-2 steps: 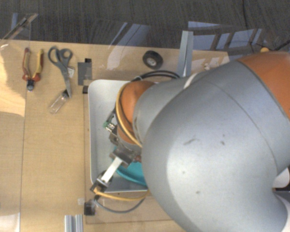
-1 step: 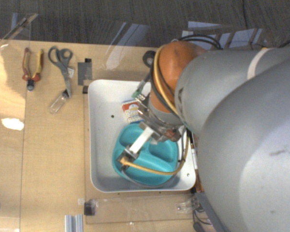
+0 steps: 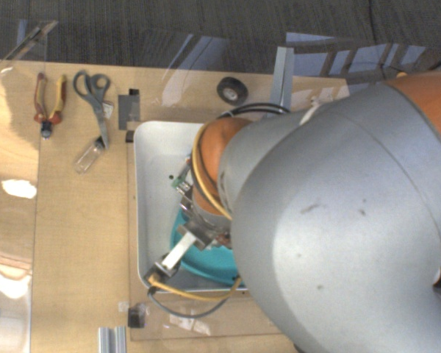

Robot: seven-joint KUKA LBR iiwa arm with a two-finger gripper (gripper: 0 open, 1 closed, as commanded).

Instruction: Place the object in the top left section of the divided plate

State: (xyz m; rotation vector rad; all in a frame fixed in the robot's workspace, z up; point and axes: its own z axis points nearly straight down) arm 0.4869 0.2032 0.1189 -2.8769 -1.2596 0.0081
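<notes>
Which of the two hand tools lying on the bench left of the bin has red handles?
The pliers with red handles, at the far left. The scissors beside them, nearer the white bin, have grey handles.

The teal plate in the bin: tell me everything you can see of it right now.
Only part of the plate shows: a teal, smooth, plastic-looking patch low in the white bin, near its front wall. Its lower rim curves along the bin floor, and it seems to lie flat. The grey arm and the wrist hardware cover the rest, so the dividers and sections cannot be made out. A white part of the wrist assembly lies across its left edge; whether anything rests on the plate cannot be told.
</notes>
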